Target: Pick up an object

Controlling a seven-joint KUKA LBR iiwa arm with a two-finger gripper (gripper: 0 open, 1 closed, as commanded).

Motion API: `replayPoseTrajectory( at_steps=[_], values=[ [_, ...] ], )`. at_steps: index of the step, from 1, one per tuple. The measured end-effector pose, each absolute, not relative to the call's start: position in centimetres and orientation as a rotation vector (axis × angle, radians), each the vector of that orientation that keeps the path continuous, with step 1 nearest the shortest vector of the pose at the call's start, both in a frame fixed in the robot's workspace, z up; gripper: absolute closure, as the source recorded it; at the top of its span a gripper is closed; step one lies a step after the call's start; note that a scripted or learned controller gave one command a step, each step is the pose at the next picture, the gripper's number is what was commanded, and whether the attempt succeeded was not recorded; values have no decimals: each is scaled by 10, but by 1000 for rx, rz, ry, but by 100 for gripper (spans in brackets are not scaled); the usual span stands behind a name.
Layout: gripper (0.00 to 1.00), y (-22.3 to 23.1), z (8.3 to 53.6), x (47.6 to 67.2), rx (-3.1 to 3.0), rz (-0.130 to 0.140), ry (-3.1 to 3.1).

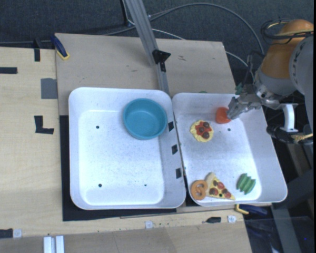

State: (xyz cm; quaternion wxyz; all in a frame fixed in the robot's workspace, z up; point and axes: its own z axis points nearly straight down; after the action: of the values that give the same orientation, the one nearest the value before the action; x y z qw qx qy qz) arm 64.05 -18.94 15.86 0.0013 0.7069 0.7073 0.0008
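The tool (236,109) hangs low over the far part of the right bin (268,165); whether it is wide or narrow, I cannot tell. A small red object (221,115) lies just beside its tip, on the left and slightly nearer. It looks round, with no clear long axis. Further left lies a small round pizza (201,131), and in the left bin (87,141) stands 1 blue bowl (145,118).

Glossy plastic blue bowl (145,118), white bins (116,191)

No text, label or number legible from my seat (bench marks perhaps just plain tape).
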Motion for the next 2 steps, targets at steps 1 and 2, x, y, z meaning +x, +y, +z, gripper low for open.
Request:
replayPoseTrajectory(
  at_steps=[1, 2],
  values=[
    [100, -189, 202, 646, 2219, 2, 2220],
    [100, -186, 261, 639, 2217, 4, 2219]
  ],
)
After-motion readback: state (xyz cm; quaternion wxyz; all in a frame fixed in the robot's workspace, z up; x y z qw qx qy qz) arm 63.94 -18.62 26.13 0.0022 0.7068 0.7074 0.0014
